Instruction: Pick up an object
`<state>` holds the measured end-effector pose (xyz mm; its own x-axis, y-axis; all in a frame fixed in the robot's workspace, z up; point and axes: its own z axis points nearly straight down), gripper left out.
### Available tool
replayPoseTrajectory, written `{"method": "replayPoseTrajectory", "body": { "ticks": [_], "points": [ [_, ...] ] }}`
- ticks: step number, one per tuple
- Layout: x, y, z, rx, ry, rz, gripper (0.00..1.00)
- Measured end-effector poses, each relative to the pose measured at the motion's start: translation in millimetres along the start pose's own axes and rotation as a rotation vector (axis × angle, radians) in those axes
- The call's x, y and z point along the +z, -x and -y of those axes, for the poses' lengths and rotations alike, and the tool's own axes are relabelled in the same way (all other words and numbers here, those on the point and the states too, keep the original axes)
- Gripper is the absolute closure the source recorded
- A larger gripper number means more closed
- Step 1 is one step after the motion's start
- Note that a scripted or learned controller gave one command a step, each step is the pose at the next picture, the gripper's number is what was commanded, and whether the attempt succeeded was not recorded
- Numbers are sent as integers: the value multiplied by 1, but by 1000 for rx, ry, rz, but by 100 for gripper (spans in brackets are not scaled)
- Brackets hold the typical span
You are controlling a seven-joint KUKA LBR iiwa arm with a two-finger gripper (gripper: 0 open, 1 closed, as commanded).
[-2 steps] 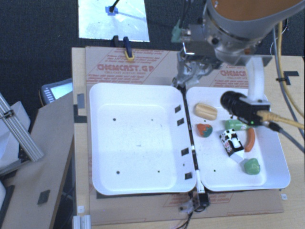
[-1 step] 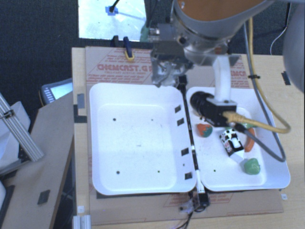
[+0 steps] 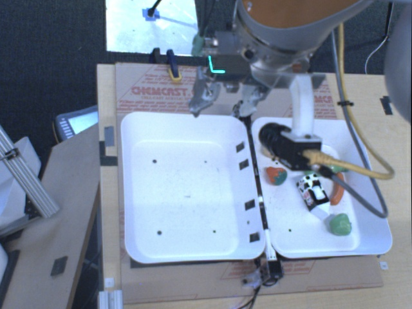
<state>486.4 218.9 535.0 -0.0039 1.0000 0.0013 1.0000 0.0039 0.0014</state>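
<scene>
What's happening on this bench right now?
A grey robot arm reaches in over two white bins. Its gripper hangs above the far edge, near the divide between them, with nothing between its fingers. The right bin holds a green lump, a black-and-white object and a reddish piece. Nothing is picked up yet.

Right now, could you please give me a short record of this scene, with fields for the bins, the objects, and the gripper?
left bin: white, shallow, no objects seen in it
right bin: white, holds the objects
objects: green lump; black and white block; red and green piece; orange piece
gripper: above the far rim of the bins, near the divider, nothing between its fingers
arm: grey and orange, reaching in from the right
</scene>
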Motion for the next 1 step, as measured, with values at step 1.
{"method": "replayPoseTrajectory", "body": {
  "ticks": [1],
  "points": [
    [-12, 0, 0, -3, 2, -2, 100]
  ]
}}
